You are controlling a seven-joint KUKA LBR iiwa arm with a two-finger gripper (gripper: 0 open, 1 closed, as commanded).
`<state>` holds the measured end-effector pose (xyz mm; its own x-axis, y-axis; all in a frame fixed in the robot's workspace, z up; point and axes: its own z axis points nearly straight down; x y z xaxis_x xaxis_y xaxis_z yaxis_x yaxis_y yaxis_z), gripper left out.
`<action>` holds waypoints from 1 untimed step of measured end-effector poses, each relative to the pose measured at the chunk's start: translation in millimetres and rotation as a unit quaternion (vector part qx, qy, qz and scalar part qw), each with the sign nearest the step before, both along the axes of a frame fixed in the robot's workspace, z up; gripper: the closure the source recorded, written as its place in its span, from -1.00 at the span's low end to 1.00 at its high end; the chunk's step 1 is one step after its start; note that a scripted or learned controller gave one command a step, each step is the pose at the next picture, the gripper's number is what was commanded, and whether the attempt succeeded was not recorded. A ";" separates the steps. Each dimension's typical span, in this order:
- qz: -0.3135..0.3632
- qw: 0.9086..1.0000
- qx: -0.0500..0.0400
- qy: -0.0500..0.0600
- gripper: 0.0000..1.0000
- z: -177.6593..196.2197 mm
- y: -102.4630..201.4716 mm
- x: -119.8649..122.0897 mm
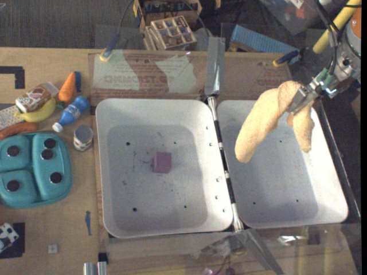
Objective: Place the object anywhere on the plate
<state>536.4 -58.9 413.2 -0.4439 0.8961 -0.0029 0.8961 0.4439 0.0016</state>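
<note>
A wooden counter (51,67) carries two shallow white bins side by side, their inner rims meeting along a narrow seam at the middle. The left bin (114,211) has a small purple block (161,162) lying near its centre, well apart from every wall, with bare floor all around it. The right bin (298,211) has its lower half and its near corners free.

The tool (303,99) reaches in from the upper right, above the far right corner of the right bin, and it is closed on a limp tan cloth-like object (258,132), pinched at its fold. One long lobe of the object hangs down and to the left over the bin's upper middle; a shorter lobe droops beside the right wall. Whether the low end touches the bin floor I cannot tell.

To the left of the bins, on the counter, lie a teal sectioned plate (34,168), a small tin (83,137), a blue bottle (71,112), a toy carrot (68,85) and a banana (37,113), crowded near the left bin's outer wall.
</note>
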 end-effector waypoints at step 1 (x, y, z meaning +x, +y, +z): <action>0.042 0.999 0.000 -0.001 1.00 21.7 -4.4 72.1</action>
